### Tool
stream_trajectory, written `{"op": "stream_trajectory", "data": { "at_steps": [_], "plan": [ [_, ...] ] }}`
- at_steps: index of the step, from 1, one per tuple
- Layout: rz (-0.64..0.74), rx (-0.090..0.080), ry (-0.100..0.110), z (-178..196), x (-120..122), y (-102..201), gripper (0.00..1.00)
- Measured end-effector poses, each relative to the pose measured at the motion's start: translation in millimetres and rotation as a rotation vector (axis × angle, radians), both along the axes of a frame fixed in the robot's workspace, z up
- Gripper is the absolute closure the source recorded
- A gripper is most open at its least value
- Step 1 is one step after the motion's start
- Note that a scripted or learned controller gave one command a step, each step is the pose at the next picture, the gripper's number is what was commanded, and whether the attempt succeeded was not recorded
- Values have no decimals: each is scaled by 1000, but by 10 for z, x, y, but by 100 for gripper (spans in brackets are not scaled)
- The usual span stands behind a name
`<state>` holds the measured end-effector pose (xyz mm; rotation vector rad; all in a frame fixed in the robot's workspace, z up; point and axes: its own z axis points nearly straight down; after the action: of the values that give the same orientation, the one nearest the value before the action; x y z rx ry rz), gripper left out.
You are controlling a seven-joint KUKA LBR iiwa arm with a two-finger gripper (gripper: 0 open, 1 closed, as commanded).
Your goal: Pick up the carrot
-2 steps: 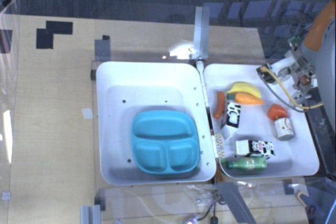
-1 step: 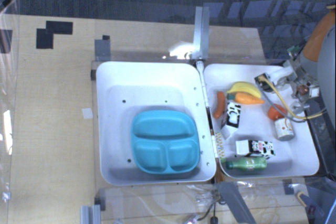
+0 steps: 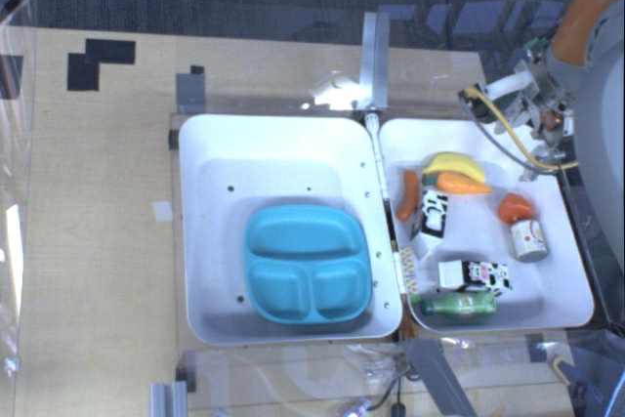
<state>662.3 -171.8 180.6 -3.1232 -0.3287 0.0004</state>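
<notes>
Carrot (image 3: pixel 463 183), lying in the right bin (image 3: pixel 576 293) touching the banana (image 3: pixel 456 165), looks like a light, stiff, smooth plastic toy, best pinched across its thick middle, while the gripper's (image 3: pixel 532 112) state cannot be told.

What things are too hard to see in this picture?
- Gripper: the camera view blurs it among cables, so its fingers are unclear.
- Small can: label too small to read.
- Carrot: its far side sits against the banana.
- Arm: cut off by the edge.
</notes>
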Motion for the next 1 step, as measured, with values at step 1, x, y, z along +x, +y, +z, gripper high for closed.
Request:
{"op": "stream_trajectory", "data": {
  "at_steps": [1],
  "plan": [
    [16, -1, -1, 833, -85, -186, 0]
  ]
}}
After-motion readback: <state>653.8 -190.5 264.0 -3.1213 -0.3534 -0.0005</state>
